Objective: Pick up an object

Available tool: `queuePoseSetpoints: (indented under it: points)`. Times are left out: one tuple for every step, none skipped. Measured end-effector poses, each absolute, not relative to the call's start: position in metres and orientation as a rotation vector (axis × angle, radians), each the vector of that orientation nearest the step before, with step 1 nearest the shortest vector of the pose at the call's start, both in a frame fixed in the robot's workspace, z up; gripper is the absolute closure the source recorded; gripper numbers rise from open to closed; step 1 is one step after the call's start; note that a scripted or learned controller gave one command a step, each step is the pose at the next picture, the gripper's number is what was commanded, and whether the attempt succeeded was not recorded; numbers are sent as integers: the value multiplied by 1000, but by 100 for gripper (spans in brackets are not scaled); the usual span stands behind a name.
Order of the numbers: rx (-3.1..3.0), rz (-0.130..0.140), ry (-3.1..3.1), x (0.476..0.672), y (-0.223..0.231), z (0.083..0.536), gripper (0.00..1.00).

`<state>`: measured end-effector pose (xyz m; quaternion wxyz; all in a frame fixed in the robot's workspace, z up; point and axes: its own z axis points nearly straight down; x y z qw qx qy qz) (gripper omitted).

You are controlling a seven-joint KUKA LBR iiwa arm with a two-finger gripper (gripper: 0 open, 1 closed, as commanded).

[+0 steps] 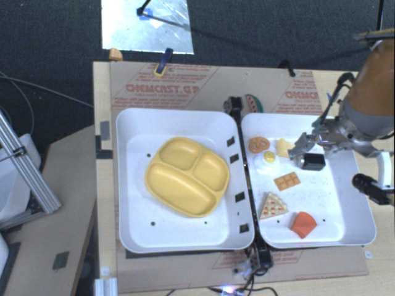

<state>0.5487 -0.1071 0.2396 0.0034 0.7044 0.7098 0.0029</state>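
Gripper (307, 153) hovering low over the right bin's (352, 236) upper half, and we cannot tell its opening

We are seeing nothing held; the nearest pick, a pale yellow piece (282, 147), is lying just to its left, with the waffle square (287, 180) lying just below it

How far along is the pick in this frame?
Nothing looks picked yet. The gripper hangs low over the right bin, near the pale yellow piece. The pretzel, cracker, waffle wedge and red piece lie in the bin. Grasping and lifting remain.
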Motion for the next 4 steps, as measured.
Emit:
queuePoseSetpoints:
  points:
    - [2208,7,2227,548,-108,247,100]
    - [2217,5,2213,537,-153,309,100]
    - [2208,6,2223,538,-150,317,100]
    - [2222,-2,2227,491,-118,266,100]
